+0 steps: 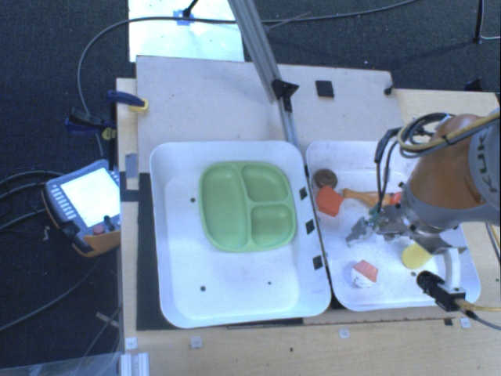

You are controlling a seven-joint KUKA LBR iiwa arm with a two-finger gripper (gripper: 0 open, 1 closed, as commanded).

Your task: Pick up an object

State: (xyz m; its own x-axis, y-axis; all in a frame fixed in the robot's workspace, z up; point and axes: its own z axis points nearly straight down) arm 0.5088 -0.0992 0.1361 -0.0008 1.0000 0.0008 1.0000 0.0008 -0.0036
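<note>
My gripper (360, 232) hangs over the middle of the right bin (454, 292), reaching in from the right under the orange-banded wrist (442, 175). Several small objects lie around it. A red-orange block (329, 202) sits up and to its left, with a brown round piece (325, 180) just beyond. An orange elongated piece (362, 197) lies just above the gripper. Below it rests a white and red object (364, 272). A yellow object (414, 256) lies to the right, partly under the arm. Nothing shows held in the gripper.
The left bin (180, 288) holds a green divided plate (247, 206). A grey pole (258, 41) slants down to the ridge between the bins. A handheld pendant (84, 206) lies off the bench at the left. Cables loop above the wrist.
</note>
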